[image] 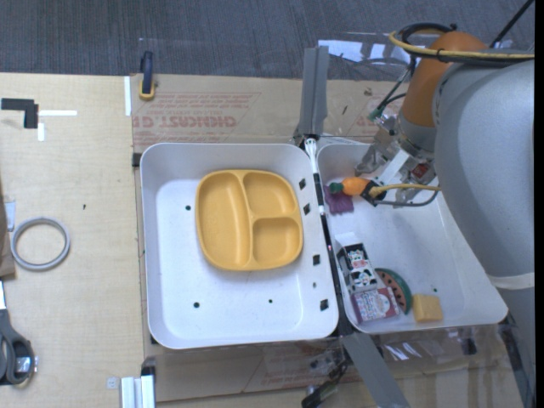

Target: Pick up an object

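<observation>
One grey arm [484, 168] leans in over two white bins. The left bin [170, 304] carries one yellow divided plate [249, 219]. In the right bin [459, 262], the tool [374, 185] sits low by one orange-and-green piece [350, 187] and one purple scrap [340, 204]; whether it grips, I cannot tell. Nearer lie one printed packet [361, 283], one watermelon slice [398, 289], one yellow block [427, 308]. The pale wooden worktop [76, 313] holds one tape ring [38, 243].
</observation>
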Controlling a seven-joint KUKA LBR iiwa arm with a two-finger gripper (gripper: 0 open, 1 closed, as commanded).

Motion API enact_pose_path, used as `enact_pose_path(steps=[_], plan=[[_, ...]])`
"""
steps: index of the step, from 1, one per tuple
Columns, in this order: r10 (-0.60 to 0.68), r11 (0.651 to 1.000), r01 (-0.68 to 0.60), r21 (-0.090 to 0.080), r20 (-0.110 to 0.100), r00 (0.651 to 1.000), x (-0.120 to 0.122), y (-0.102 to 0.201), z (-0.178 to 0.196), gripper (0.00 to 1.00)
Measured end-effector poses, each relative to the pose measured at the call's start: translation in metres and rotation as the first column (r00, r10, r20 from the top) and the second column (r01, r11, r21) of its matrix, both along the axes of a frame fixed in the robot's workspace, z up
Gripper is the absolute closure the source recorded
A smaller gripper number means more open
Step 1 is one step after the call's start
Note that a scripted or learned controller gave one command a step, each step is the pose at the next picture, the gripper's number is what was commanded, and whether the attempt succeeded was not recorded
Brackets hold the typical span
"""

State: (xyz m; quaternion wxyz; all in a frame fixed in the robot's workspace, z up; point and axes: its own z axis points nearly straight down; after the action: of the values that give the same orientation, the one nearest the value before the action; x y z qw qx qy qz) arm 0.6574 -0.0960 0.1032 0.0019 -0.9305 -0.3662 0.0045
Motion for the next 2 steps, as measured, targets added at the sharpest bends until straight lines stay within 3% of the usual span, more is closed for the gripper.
enact_pose_path(steps=[1, 2], plan=[[-0.347, 0.938, 0.347, -0.006, 0.002, 0.938, -0.0113, 0.0752, 0.0837, 0.0], [-0.348, 0.938, 0.348, -0.006, 0.001, 0.938, -0.0115, 0.0752, 0.0832, 0.0]])
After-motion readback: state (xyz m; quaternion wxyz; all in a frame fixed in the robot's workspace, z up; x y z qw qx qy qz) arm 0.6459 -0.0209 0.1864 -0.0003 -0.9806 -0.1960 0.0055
